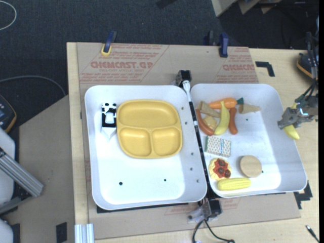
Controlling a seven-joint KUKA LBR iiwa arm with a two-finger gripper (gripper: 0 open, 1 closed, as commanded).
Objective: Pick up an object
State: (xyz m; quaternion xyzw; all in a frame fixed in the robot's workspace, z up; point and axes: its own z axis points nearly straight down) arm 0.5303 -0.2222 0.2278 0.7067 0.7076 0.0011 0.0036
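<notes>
The fingers (pixel 290 121) of the gripper hang at the right rim of the right bin (pixel 268 151), and a small yellow piece (pixel 292 132) sits just beneath their tips; they look drawn in around its upper end, though at this size it is hard to be sure the piece is truly pinched and not merely lying against the rim below them. The piece reads as a little toy fruit, probably light, hard plastic, smooth and apt to slip, so a hold across its thicker middle would serve better than one at a tapering end. Well to the left of the fingers, along the bin's left side, lie a toy banana (pixel 223 119) crossed with an orange carrot (pixel 223 104) and a red sausage (pixel 233 121), then a checked cracker (pixel 218 146), a tan disc (pixel 250 166), a pizza slice (pixel 220 169) and a yellow corn cob (pixel 233 184). Farther left, the left bin (pixel 101 176) carries a yellow divided plate (pixel 149 128) and a small black-and-white item (pixel 108 116). Both bins rest on the surface (pixel 76 135).
</notes>
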